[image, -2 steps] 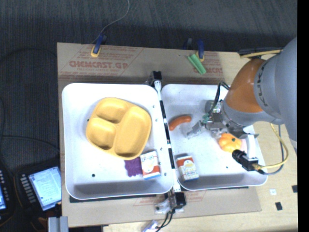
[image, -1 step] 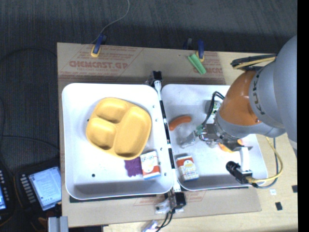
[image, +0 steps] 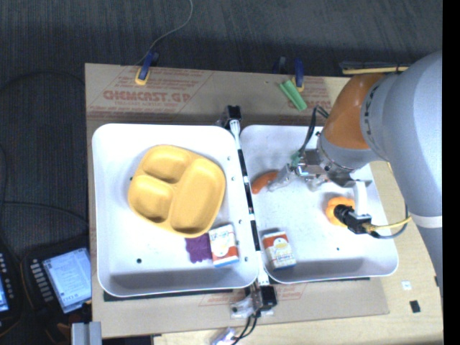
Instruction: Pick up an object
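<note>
Progress looks slight to us: our gripper (image: 296, 169) hangs low in the right bin (image: 374, 264), toward its far edge, and we cannot tell how the jaws stand. We see nothing held, so the pick is not yet done. Nearest lies an orange object (image: 261, 180) against the bin's left wall, a round orange piece (image: 333, 209) sits near its middle, and a small carton (image: 278, 249) rests at the near left corner.

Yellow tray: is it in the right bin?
No, the yellow tray lies in the left bin, above a purple piece and a small carton.
</note>
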{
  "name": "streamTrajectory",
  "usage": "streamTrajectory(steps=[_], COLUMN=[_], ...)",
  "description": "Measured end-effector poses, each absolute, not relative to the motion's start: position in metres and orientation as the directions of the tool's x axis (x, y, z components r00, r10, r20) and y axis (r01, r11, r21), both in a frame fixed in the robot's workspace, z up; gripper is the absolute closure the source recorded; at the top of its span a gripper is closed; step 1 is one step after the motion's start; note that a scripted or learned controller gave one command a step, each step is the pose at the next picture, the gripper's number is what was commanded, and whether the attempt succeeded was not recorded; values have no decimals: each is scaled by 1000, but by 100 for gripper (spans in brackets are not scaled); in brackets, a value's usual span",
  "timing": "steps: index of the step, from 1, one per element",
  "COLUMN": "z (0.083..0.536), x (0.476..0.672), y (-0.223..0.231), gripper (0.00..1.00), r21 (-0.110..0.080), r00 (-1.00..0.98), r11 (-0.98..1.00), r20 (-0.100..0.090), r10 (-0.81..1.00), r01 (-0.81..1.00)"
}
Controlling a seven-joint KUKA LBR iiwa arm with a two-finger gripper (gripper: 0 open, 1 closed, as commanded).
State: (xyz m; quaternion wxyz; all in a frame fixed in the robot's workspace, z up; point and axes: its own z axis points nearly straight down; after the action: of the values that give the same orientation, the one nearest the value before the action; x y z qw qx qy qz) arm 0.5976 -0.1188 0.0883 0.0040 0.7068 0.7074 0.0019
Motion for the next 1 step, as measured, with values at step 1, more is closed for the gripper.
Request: streamTrajectory(steps=[1], z=[89], x=[585], y=[-100], gripper=[0], r21=[11], r00=[0], r11=[0], r20=[-7], r10=[1000], r01=[1000])
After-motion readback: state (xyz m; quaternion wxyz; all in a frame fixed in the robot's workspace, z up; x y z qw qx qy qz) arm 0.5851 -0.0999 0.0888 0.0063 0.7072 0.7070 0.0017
